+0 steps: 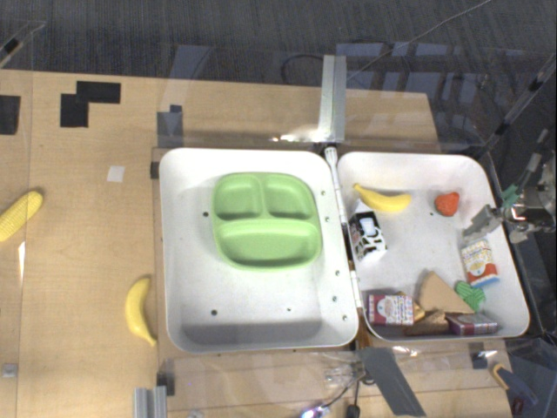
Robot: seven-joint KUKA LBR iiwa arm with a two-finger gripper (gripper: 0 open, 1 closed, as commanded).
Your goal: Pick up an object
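The right bin (409, 168) holds a yellow banana (383, 199), a red strawberry-like piece (446, 203), a black-and-white carton (367, 236), a white, red and blue packet (478, 260), a red box (390, 307), a brown wedge (439, 293), a green piece (471, 296) and a dark red box (471, 324). My gripper (502, 213) reaches in at the bin's right rim, just above the packet and right of the strawberry. Nothing is seen held in it.
The left bin (187, 320) carries a green divided plate (265, 219). On the wooden bench to its left lie a second banana (139, 310) and a yellow corn cob (18, 217). A metal post (334, 98) stands behind the two bins.
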